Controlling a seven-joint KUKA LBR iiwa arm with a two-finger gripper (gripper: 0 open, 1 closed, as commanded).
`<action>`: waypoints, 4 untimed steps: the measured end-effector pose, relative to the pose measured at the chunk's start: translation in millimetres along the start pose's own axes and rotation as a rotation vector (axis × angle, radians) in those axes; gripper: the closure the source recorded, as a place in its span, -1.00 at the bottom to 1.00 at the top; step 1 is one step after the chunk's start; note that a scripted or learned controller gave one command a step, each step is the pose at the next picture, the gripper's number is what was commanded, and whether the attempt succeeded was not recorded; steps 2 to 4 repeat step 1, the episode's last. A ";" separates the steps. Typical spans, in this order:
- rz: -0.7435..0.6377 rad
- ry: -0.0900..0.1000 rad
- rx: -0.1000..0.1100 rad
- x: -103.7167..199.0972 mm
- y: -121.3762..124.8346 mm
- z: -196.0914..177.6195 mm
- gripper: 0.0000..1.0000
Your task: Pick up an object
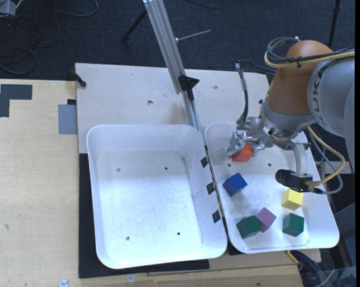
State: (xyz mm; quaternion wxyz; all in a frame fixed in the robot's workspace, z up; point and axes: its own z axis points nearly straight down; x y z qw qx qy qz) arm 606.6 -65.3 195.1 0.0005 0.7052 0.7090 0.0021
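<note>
1. The arm enters from the right of the frame. Its orange band sits at upper right, and the wrist angles down and left into the right bin.
2. The gripper is at the upper left of the right bin, just right of the divide between the bins.
3. The fingers close on an orange block; the block shows between them, tilted. Whether it is clear of the bin floor cannot be told.
4. A blue block lies just below the gripper, apart from it.
5. A yellow block lies at the right of the bin, below a black cable fitting.
6. Near the lower edge lie a green block touching a purple block, and a second green block to their right.
7. The left bin occupies the centre of the frame.
</note>
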 end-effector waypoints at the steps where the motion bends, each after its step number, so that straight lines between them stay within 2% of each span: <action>1: -0.001 0.002 0.012 81.4 -51.7 5.6 1.00; 4: -0.001 0.002 0.012 81.4 -51.7 5.6 1.00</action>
